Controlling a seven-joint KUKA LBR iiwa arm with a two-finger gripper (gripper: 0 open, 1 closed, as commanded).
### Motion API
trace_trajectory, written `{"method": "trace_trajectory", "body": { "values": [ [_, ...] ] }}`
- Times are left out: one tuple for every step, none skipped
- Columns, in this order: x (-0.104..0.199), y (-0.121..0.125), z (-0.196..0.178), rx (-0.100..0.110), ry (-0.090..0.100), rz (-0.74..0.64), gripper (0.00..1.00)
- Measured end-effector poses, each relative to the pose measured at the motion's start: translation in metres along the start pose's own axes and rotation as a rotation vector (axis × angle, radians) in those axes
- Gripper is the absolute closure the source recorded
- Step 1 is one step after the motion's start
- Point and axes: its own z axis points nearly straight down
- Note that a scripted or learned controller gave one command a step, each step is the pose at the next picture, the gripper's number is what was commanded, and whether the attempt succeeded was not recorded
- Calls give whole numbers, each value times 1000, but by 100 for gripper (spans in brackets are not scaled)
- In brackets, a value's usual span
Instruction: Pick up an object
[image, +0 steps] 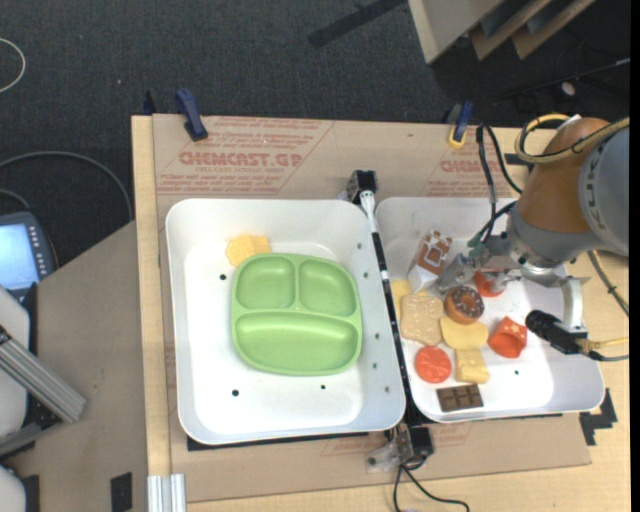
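From my remote station, the arm (585, 185) is cut off by the right edge. The gripper (470, 283) sits low over the right bin (575, 385), its fingers too blurred for me to read, and it hides part of the small toy foods (455, 330) beneath.

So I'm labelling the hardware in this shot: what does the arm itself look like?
The arm is a rounded grey body with an orange band above the wrist. Black cables run along it, and a yellow cable loop sits near the top. The gripper end is dark grey metal.
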Motion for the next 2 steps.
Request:
{"method": "trace_trajectory", "body": {
  "values": [
    [-3, 3, -11, -9, -4, 1, 100],
    [-3, 3, -10, -8, -4, 1, 0]
  ]
}}
